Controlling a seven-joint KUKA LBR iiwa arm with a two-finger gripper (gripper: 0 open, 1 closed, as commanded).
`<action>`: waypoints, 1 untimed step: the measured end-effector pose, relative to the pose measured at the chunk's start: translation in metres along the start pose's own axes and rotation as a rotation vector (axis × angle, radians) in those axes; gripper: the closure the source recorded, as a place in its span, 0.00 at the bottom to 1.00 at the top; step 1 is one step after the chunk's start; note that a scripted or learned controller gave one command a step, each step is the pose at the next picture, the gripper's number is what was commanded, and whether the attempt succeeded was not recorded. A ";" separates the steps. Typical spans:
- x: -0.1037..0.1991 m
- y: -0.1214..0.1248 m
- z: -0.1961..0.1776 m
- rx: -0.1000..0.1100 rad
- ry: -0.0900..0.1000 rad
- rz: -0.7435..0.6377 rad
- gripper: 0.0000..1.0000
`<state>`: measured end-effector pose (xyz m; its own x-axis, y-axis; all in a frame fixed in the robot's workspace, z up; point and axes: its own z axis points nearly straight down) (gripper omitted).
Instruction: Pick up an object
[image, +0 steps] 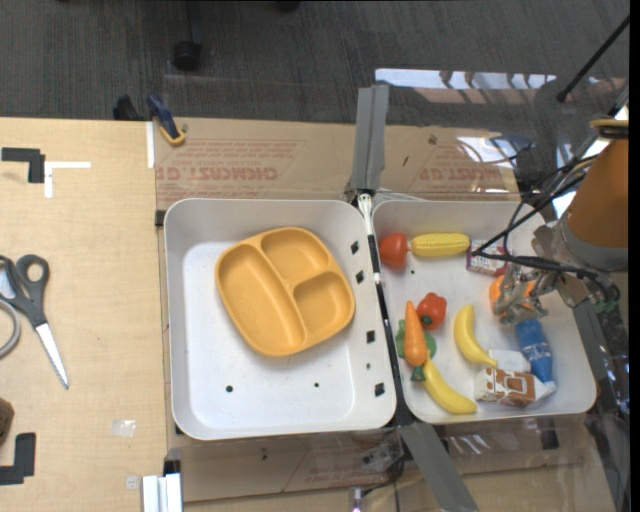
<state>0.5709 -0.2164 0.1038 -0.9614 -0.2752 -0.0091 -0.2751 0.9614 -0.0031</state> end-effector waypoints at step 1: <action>0.067 0.025 0.002 0.014 -0.028 0.183 1.00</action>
<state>0.4999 -0.2109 0.1016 -0.9946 -0.0960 -0.0389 -0.0955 0.9953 -0.0128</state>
